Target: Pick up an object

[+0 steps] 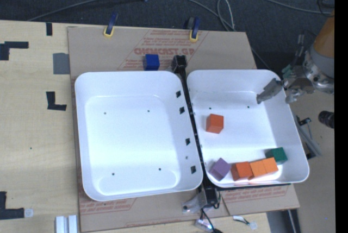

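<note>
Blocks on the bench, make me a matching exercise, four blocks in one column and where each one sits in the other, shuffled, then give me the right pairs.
Column one:
1. blue block
2. purple block
3. green block
4. lone orange block

Column two:
A. middle of the right bin
B. on the cardboard behind the left bin
C. right bin's near edge, left end of the row
D. right bin's near right corner

Pairs: 1-B, 2-C, 3-D, 4-A

Red print runs across the cardboard sheet point(163, 50) along its far edge, behind the two bins, between two clamps; the letters are too blurred to read. No other text is legible.
</note>
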### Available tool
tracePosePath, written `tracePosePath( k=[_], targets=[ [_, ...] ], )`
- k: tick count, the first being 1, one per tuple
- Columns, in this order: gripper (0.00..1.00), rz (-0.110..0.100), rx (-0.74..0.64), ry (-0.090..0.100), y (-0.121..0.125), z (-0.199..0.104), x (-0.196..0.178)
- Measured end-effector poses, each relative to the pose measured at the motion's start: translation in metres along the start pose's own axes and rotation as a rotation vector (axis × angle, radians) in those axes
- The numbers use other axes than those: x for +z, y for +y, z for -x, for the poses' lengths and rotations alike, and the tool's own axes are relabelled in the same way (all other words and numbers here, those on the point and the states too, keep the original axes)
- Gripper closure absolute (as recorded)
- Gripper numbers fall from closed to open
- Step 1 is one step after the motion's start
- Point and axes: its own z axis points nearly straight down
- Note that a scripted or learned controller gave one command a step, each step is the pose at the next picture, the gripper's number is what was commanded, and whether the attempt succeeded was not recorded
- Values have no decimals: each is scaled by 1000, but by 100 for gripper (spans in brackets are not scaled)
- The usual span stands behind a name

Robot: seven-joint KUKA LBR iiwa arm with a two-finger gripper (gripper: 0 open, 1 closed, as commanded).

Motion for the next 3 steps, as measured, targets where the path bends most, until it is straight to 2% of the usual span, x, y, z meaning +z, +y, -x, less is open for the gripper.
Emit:
tracePosePath(
  k=[3],
  targets=[
    [0, 0, 0, 0, 0, 0, 0]
  ],
)
